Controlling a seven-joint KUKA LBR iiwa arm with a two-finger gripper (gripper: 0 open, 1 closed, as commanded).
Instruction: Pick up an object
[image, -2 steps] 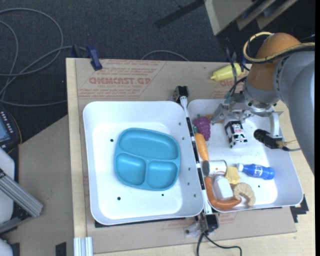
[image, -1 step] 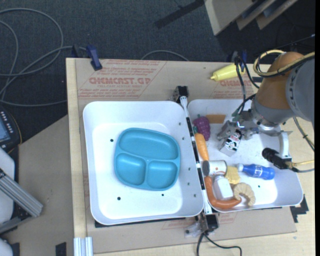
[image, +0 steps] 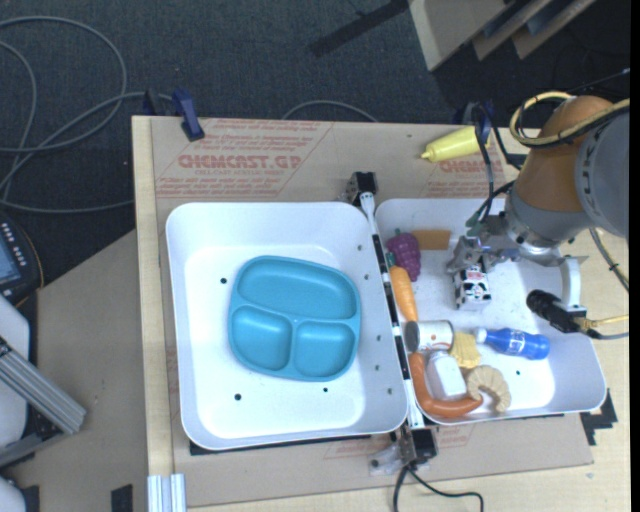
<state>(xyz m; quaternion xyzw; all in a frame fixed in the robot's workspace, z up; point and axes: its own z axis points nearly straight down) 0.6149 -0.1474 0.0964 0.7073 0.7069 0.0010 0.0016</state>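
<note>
Several small things lie in the right bin (image: 575, 372), and the one that matters most for the coming move is a black-and-white toy (image: 474, 291) near the middle of that bin's floor. The gripper (image: 470, 262) hangs over the bin's far half, and the toy sits just on the near side of it, touching it or almost so; which of the two cannot be told from this slant. Whether the gripper is apart or together cannot be told either, and nothing can be seen caught in it. The toy looks short and squat, with no clear long axis, so I judge that the approach depends less on wrist turn than on a small shift toward the bin's near edge before descending. Other candidates lie further off: an orange carrot (image: 402, 292) runs along the bin's left wall with its length far-to-near, and a blue bottle (image: 515, 344) lies crosswise toward the near-right corner. The left bin (image: 200, 400) carries a blue divided plate (image: 293, 318), well apart from the gripper.
</note>
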